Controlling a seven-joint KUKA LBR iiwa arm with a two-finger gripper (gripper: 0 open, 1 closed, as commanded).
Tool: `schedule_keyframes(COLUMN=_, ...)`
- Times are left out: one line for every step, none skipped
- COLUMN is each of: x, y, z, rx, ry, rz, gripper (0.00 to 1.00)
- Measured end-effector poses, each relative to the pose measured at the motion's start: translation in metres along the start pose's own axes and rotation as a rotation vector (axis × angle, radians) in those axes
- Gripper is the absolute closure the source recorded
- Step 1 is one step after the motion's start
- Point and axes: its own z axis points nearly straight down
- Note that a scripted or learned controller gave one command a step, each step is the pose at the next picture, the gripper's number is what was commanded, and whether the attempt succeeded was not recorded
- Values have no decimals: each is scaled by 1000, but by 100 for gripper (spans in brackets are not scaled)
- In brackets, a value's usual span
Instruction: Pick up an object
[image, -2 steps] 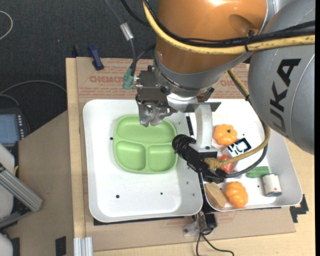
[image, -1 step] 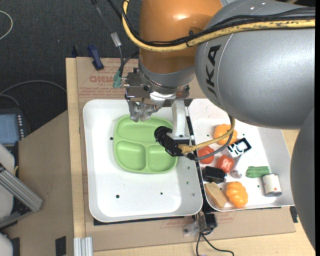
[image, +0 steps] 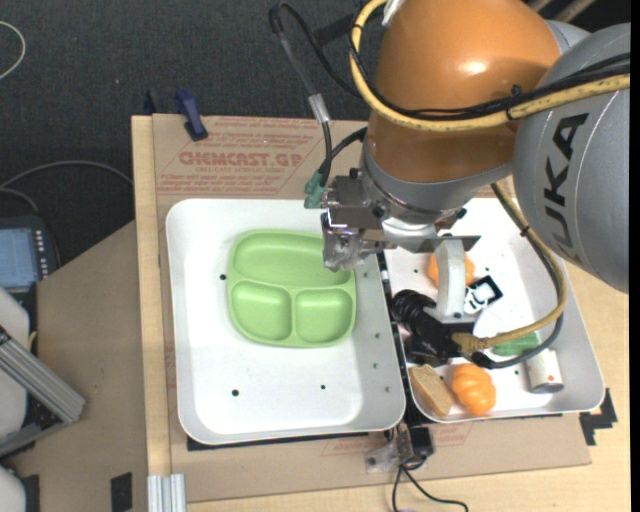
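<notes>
A light green divided plate (image: 290, 290) lies in the left bin (image: 200, 380). My gripper (image: 340, 250) hangs over the plate's right rim, close to the wall between the two bins. Nothing can be seen held in it. In the right bin (image: 585, 385) an orange ball (image: 472, 388) sits at the front beside a tan wooden block (image: 430, 392). A white cylinder (image: 545, 372) and a green item (image: 515, 345) lie to their right. Another orange object (image: 450, 268) lies further back, partly hidden by the wrist.
The arm's large orange and grey body covers the back of the right bin. A brown board (image: 240, 150) lies under both bins, with a blue clip (image: 190, 115) at its back left corner. Cables run over the dark floor at left.
</notes>
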Motion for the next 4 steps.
schedule_keyframes(x=22, y=-12, z=-134, rx=-21, ry=9, rz=-9, gripper=100)
schedule_keyframes(x=-53, y=1, z=-51, rx=4, ry=-3, rz=3, gripper=100)
schedule_keyframes(x=-117, y=-13, z=103, rx=14, ry=-4, rz=5, gripper=100)
schedule_keyframes(x=-154, y=-12, z=187, rx=7, ry=-1, rz=2, gripper=100)
